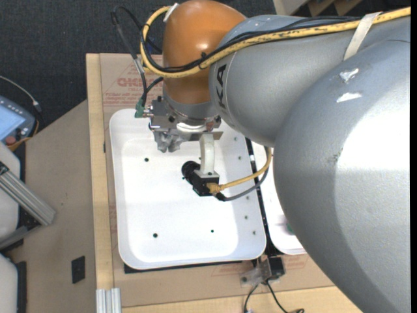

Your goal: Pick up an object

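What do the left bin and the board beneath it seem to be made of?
The left bin looks like smooth moulded white plastic: rounded corners, a soft even sheen, and a few small dark dots on its floor. The board beneath looks like matte brown cardboard, going by its tan colour and the red printing near the top edge, though thin wood cannot be ruled out.
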